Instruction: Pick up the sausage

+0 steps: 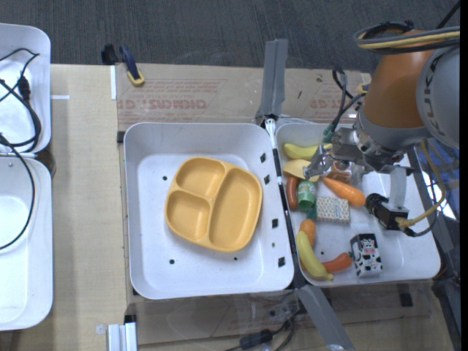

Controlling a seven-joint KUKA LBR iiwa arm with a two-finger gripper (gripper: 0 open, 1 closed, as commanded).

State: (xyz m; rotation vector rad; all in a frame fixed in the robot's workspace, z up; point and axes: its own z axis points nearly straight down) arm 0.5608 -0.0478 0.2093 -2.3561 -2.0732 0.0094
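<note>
Right bin (pixel 428 265), near edge: banana (pixel 310 257), sausage (pixel 337 262) and a black-and-white cow-print carton (pixel 366 254) (sausage touches the banana's lower end, carton just beside it).
Bin centre: speckled sponge (pixel 332 208), carrot (pixel 344 191), green can (pixel 306 194).
Gripper (pixel 319 164): low over the bin's far end, near a second banana (pixel 300 151), well apart from the sausage.
Fingers: opening cannot be told, nothing visibly between them.
Left bin (pixel 139 218): yellow divided plate (pixel 213 203).
</note>
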